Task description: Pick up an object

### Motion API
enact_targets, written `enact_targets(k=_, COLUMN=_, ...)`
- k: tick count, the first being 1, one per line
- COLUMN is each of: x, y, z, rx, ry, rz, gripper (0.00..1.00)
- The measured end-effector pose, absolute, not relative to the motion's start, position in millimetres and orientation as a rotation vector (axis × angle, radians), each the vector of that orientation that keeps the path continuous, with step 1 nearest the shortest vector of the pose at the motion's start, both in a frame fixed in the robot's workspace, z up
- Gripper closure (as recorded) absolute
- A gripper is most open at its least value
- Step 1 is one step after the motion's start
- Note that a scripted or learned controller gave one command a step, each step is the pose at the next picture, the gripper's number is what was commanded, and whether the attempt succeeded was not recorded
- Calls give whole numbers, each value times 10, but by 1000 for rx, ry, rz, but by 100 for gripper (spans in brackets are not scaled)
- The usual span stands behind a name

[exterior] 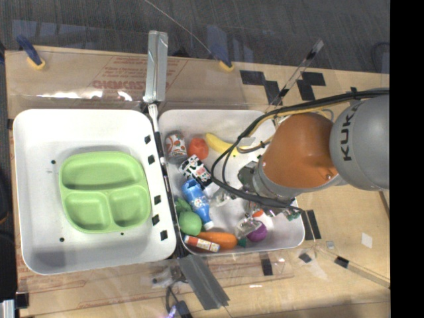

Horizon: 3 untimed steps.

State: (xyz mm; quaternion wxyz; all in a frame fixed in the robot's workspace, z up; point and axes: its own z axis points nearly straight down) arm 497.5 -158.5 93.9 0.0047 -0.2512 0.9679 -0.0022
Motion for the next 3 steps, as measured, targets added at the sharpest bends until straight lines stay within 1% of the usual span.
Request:
enact_targets(k=1, x=5142, y=-970, z=922, rx=-644, ry=3074, rz=-7, gripper=0)
enact_targets(k=2, x=5163, y=-953, z=1031, rx=-655, ry=3066, rz=-9, gripper=100)
enact_targets(k=3, x=5837, y=-961, z=919, rx=-303, ry=3127, rz=0, gripper=100)
